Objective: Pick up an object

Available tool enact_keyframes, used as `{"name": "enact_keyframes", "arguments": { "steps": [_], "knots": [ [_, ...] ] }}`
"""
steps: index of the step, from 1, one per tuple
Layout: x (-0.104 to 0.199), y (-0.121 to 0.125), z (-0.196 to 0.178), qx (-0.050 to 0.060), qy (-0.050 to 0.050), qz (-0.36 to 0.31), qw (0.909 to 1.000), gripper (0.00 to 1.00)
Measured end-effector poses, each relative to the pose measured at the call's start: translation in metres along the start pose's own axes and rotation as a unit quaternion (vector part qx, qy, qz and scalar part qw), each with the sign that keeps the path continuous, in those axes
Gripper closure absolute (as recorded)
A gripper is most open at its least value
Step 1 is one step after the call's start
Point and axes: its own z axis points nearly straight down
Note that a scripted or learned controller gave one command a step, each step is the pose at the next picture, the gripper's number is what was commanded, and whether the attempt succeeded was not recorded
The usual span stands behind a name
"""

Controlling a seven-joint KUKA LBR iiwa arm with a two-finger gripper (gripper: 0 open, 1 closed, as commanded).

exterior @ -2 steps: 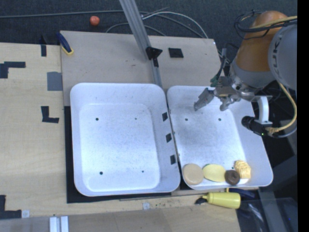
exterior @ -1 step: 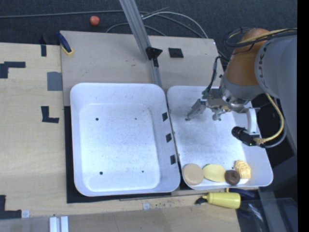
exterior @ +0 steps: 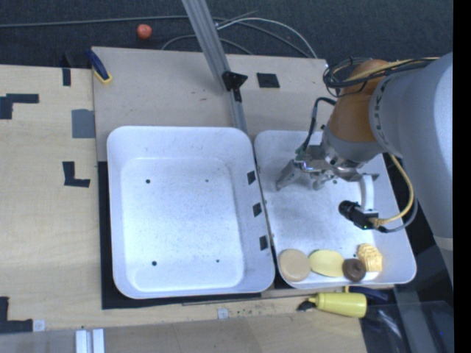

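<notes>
Unlabelled yellow tool (exterior: 340, 303) below right bin (exterior: 294, 219)

Arm (exterior: 412, 116) cut off at right edge; wrist hides right bin (exterior: 294, 219) far corner.

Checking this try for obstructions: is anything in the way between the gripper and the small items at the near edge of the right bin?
Nothing visible blocks the way. The gripper hangs over the far part of the right bin, and only bare bin floor lies between it and the tan disc, yellow piece, brown ring and yellow block.
</notes>
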Motion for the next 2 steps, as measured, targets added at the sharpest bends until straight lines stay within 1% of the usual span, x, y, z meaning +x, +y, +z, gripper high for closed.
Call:
{"name": "enact_keyframes", "arguments": {
  "steps": [1, 2],
  "knots": [
    [0.000, 0.000, 0.016, -0.002, 0.000, 0.000, 1.0000, 0.00],
    [0.000, 0.000, 0.005, -0.002, -0.001, 0.000, 1.0000, 1.00]
  ]
}}
